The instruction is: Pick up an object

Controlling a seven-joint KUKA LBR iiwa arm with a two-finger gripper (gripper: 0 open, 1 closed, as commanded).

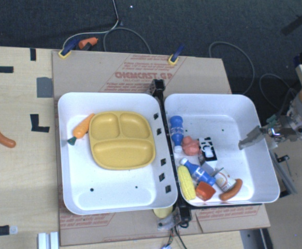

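Hovering end effector [249, 139] at right bin's [244, 104] edge, grip state unclear, toys [200, 173] well left

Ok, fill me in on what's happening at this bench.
The arm's claw sits at the right bin's right rim, with nothing seen in it. The toys lie piled at that bin's left and near side: corn, blue bottle, sausage. The left bin holds a yellow tray and a carrot.
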